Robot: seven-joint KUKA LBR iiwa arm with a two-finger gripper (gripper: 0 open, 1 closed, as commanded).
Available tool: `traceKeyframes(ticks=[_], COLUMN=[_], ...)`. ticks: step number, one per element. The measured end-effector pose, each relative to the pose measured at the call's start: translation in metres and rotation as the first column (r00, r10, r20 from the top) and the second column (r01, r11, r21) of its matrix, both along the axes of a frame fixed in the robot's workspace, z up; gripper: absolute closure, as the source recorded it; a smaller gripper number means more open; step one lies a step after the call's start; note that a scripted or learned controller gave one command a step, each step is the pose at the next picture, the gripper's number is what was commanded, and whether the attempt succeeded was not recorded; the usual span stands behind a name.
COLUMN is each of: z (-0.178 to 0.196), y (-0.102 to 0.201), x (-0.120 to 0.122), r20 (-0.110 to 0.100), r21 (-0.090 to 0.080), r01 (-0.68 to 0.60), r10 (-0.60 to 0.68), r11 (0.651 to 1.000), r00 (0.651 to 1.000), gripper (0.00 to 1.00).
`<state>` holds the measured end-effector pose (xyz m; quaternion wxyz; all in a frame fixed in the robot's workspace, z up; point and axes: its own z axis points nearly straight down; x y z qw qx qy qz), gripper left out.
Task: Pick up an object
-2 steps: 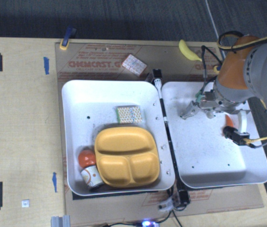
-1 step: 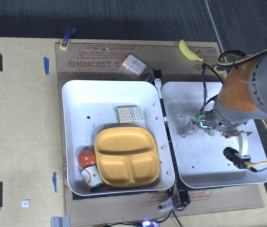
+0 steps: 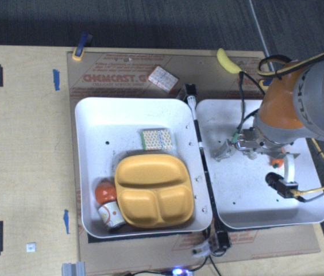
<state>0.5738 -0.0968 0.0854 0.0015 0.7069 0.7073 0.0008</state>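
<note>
Two shallow white bins sit on the bench; the gripper (image 3: 222, 152) hangs in the right bin (image 3: 254, 206), finger state indeterminate; candidate objects, a yellow compartmented plastic tray (image 3: 153, 190) and a small patterned box (image 3: 156, 138), lie in the left bin (image 3: 93, 154); closing here risks an empty grasp.

**Colours across the two bins**

We see a mustard-yellow divided tray (image 3: 153, 190) in the white left bin (image 3: 91, 154), beside an orange-red ball (image 3: 105, 192) and a white cup with orange marks (image 3: 111, 214). A small pad (image 3: 156, 138) shows a green-and-white dotted pattern. The arm (image 3: 300, 105) is grey with an orange band.
</note>
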Motion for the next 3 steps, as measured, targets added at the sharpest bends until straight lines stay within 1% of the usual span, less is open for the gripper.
traceKeyframes(ticks=[1,2,3], z=[0.000,0.000,0.000], y=[-0.005,0.002,0.003], x=[-0.059,-0.042,-0.049], r20=[-0.001,-0.001,0.000], r21=[0.001,0.000,0.001], r01=[0.001,0.001,0.001], r10=[-0.001,-0.001,-0.001], r11=[1.000,1.000,1.000], r00=[1.000,1.000,1.000], gripper=[0.00,0.00,0.00])
